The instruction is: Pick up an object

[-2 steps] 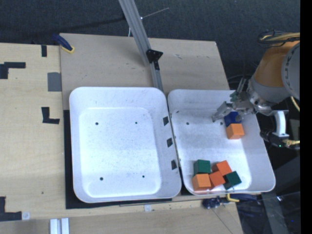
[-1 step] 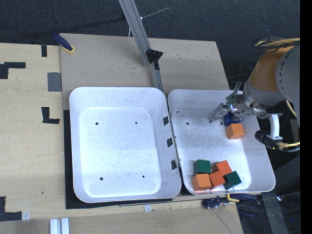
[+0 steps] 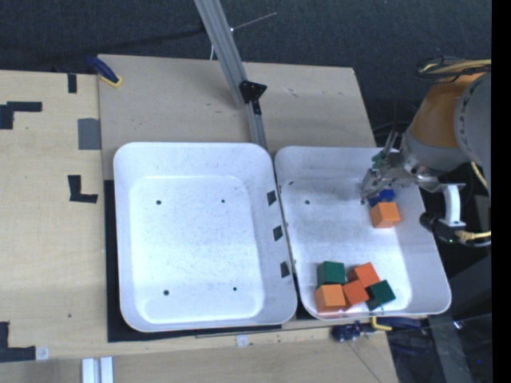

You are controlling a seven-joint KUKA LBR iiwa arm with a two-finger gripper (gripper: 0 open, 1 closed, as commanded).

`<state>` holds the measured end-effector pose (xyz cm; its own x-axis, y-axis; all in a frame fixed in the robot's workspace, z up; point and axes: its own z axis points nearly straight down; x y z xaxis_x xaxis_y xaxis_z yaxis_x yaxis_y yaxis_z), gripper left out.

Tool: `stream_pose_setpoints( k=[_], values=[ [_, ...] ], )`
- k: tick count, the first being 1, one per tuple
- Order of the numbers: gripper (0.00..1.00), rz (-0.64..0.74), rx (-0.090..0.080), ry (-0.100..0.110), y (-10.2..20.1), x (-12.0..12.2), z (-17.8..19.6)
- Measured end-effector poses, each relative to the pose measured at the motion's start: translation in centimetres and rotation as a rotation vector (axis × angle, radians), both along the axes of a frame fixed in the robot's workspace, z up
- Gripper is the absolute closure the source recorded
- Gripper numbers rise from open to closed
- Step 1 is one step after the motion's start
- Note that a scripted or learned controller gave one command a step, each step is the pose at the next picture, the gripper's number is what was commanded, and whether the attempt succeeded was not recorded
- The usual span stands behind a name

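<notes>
We see the gripper (image 3: 377,183) low over the right bin (image 3: 319,214), near its far right part. An orange block (image 3: 386,214) lies just below and slightly right of it in the camera view, with a small blue piece (image 3: 386,197) between them. We can't tell if the fingers are spread or pressed together. Four more blocks (image 3: 351,286), orange and green, cluster at the bin's near edge, well apart. Nearest target, we judge: the lone orange block, no clear long axis.
</notes>
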<state>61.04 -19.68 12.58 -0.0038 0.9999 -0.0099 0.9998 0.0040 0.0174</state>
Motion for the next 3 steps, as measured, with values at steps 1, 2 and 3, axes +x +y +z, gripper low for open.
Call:
stream_pose_setpoints(
  k=[1, 2, 3],
  values=[
    [1.00, -0.002, 0.008, 0.013, -0.1, -0.6, 6.1],
    [1.00, -0.001, 0.008, 0.013, -0.1, -0.4, 11.0],
    [1.00, -0.002, 0.010, 0.017, 0.0, -0.4, 13.0]
  ],
)
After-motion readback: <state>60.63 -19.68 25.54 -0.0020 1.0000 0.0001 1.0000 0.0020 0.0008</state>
